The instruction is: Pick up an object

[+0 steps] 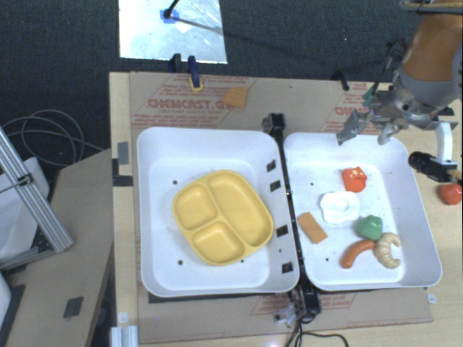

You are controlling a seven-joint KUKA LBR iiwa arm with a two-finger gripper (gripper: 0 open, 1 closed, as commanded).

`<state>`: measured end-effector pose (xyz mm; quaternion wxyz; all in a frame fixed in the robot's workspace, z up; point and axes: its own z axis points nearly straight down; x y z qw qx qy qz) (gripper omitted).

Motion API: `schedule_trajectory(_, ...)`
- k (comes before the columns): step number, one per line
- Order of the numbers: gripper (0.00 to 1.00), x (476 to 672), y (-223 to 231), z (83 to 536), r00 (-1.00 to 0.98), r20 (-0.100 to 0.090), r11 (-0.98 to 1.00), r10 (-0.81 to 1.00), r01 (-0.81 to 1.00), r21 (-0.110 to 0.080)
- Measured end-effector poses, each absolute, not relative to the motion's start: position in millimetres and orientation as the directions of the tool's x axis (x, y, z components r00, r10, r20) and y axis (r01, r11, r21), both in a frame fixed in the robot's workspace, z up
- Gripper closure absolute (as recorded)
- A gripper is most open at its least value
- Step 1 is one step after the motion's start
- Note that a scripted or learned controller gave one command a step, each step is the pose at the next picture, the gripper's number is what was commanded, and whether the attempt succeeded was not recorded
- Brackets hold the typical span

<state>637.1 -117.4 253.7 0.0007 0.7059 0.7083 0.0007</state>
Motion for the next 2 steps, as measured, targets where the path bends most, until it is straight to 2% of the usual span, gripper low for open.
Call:
schedule_trajectory(1, 0.00, 571.6, -85.9, 77.7, -0.002, 0.001, 0.002, 1.000, 1.000, -0.004)
schedule_trajectory(2, 0.00, 487.6, -89.7, 85.2, 0.001, 0.000, -0.001, 1.000, 1.000, -0.001)
